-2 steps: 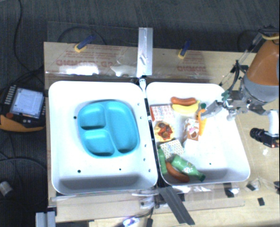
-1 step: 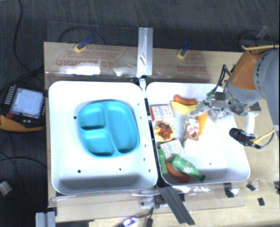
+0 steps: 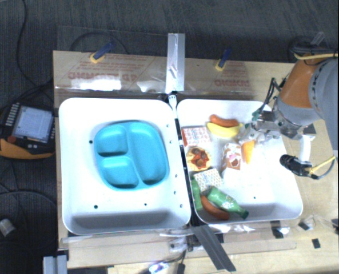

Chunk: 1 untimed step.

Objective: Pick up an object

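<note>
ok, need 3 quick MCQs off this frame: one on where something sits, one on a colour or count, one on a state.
1. Where is the blue divided tray?
A. left bin
B. right bin
C. on the bench outside the bins

2. How many compartments does the tray have?
A. two
B. three
C. five

3. How does the green bottle sit?
A. standing upright
B. lying on its side
C. held in the air by the gripper

Key: 1 A, it rests in the left bin. 2 B, ridges split it into three wells. 3 B, it lies flat near the front of the right bin, far from the gripper.
</note>
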### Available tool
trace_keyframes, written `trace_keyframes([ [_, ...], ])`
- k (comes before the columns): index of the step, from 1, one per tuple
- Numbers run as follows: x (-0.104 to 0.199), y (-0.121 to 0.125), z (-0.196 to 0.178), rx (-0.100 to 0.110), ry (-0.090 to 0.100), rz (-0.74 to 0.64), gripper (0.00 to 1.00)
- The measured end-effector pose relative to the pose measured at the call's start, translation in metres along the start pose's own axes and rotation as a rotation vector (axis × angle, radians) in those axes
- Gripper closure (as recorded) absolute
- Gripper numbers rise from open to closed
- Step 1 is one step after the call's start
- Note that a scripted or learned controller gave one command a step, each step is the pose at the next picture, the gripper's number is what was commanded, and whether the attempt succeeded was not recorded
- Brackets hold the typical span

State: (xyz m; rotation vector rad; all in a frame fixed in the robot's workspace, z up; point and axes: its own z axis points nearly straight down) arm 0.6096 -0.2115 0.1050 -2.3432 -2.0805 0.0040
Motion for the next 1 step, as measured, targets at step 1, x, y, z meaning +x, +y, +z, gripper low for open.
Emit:
trace_keyframes([
  [1, 0.0140, 0.0071, -0.1071, -0.002, -0.007, 0.168, 1.00],
])
